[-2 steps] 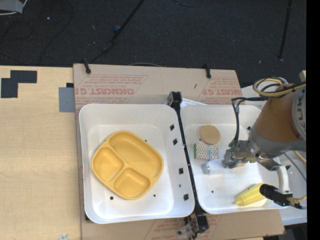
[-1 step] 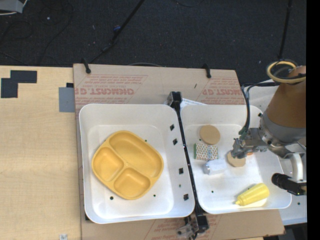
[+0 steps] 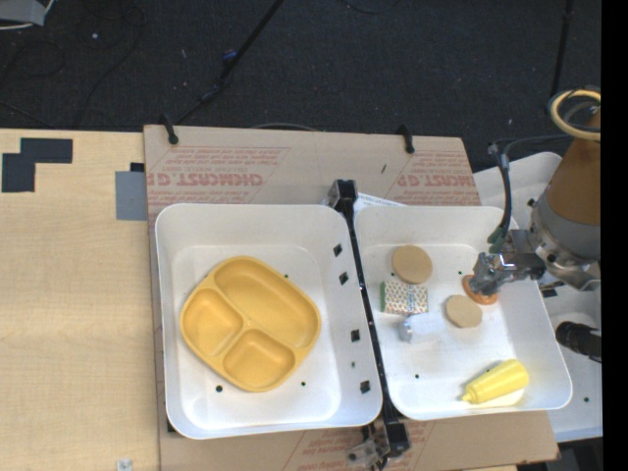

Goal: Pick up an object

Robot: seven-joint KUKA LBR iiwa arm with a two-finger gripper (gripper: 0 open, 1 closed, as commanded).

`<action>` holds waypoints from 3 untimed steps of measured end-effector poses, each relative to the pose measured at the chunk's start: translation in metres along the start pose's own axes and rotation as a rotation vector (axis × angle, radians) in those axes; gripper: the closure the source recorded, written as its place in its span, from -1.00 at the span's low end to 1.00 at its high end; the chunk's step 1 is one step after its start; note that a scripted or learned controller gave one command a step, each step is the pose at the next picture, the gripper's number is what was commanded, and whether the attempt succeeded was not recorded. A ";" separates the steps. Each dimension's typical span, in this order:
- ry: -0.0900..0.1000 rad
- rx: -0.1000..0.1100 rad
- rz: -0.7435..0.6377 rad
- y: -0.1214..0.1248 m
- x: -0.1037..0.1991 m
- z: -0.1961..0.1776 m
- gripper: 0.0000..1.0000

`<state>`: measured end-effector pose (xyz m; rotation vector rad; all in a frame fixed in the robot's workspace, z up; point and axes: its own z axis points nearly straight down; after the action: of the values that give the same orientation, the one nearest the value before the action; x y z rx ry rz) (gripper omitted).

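Watching the gripper (image 3: 483,285) hang low over the right bin (image 3: 549,361), just above an orange-brown disc (image 3: 483,296) at its tip and beside a tan wooden disc (image 3: 463,311); I cannot tell from here whether it has closed on anything. A second round wooden disc (image 3: 412,264) lies nearer the divider, a patterned packet (image 3: 405,297) beside it, a yellow corn-shaped toy (image 3: 496,383) toward the front. I judge the tan disc light, stiff, smooth-sided; best pinched across its diameter at the rim.
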<state>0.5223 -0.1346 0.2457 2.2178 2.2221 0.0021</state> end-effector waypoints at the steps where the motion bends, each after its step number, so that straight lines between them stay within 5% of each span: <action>1: 0.004 0.006 -0.003 -0.001 0.058 0.013 1.00; 3: 0.002 0.007 -0.003 -0.012 0.161 0.003 1.00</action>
<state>0.5104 0.0261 0.2425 2.2192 2.2304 -0.0032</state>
